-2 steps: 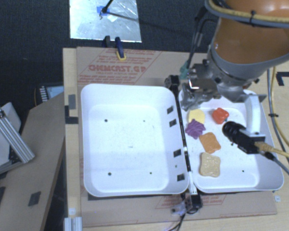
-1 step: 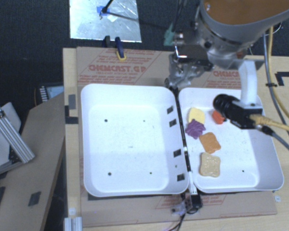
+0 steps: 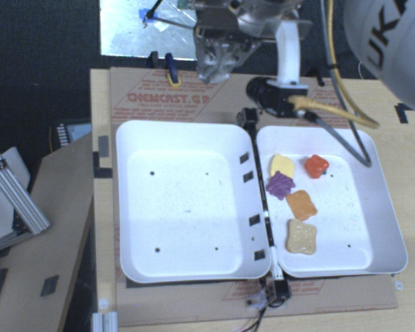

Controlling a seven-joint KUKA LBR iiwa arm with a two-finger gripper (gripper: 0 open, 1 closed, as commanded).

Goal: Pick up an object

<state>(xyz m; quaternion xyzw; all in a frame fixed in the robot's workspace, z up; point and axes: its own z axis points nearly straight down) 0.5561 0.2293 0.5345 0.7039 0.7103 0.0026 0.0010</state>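
The right bin (image 3: 373,206) holds several small items: a pale yellow piece (image 3: 283,165), a red piece (image 3: 317,165), a purple piece (image 3: 281,185), an orange piece (image 3: 301,204) and a tan toast-like piece (image 3: 301,237). My gripper (image 3: 214,64) hangs high above the bench's far edge, beyond the left bin (image 3: 135,185), well away from all the items. Nothing shows between its translucent fingers.
A cardboard sheet (image 3: 159,95) lies under both bins. Blue and yellow clamps (image 3: 171,71) sit at the far edge. A metal frame (image 3: 14,192) stands at the left of the bench.
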